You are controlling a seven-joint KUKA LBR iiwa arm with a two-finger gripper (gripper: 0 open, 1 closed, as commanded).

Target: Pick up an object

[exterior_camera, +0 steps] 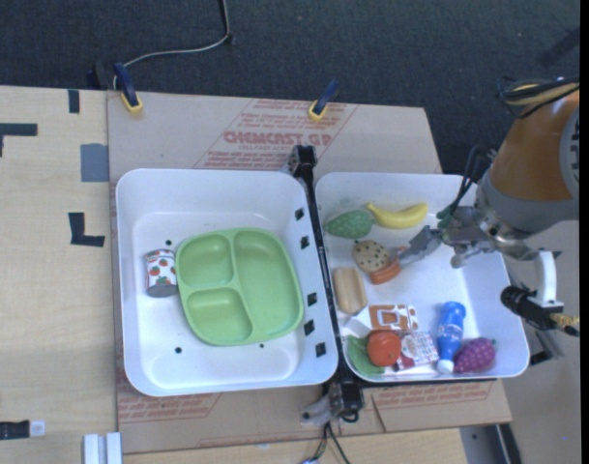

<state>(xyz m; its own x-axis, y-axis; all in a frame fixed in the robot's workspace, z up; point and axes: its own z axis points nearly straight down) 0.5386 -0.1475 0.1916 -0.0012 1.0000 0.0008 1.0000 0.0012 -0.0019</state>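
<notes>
Grey pincer (422, 243) (open/closed unclear) beside cookie (369, 255), banana (398, 215) just above, blue bottle (450, 330) below

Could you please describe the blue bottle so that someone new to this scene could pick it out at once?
Look in the right bin, along its near edge towards the right corner. The blue bottle lies there with its white cap pointing to the near rim, between a red and white carton and purple grapes. It is the one blue item there.
</notes>
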